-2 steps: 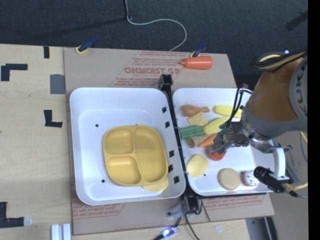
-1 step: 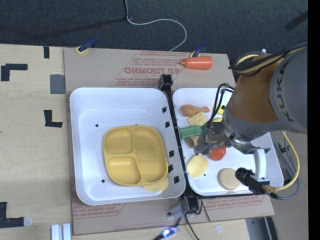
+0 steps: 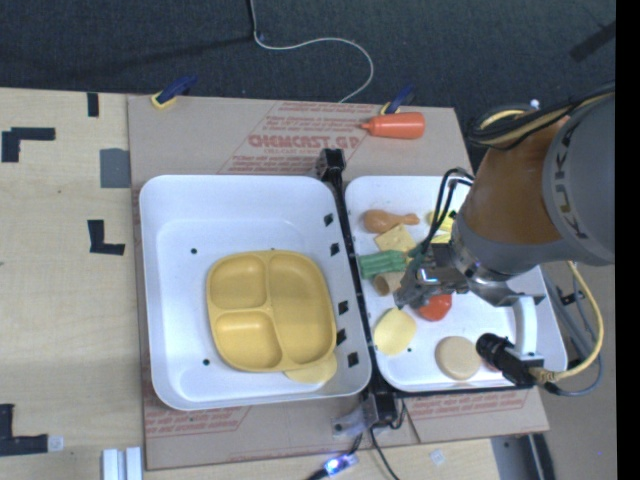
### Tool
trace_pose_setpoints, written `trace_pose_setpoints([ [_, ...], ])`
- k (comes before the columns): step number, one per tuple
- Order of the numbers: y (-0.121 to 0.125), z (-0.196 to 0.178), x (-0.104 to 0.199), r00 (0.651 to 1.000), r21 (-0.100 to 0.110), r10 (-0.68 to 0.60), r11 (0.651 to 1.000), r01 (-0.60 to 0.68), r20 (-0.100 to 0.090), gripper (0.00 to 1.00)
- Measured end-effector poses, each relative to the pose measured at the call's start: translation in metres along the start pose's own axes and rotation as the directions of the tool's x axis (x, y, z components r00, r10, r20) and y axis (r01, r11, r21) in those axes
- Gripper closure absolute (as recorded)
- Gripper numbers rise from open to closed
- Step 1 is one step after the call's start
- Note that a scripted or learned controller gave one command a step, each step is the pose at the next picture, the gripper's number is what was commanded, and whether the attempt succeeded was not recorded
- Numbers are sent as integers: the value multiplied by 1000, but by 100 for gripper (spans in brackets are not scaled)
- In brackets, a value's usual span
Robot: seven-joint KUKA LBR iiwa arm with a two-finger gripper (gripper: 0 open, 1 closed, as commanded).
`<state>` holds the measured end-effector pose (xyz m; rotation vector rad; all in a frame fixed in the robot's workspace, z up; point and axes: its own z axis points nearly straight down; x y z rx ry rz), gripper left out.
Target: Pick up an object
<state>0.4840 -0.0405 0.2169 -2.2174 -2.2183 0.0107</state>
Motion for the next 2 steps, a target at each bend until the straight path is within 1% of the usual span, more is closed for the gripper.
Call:
trace_pose_setpoints([
  [1,0,-15,8,1000,-3,-2,1000,2,-1,100],
  [2,-2,4,5,1000,1,0,1000,0,0,100],
])
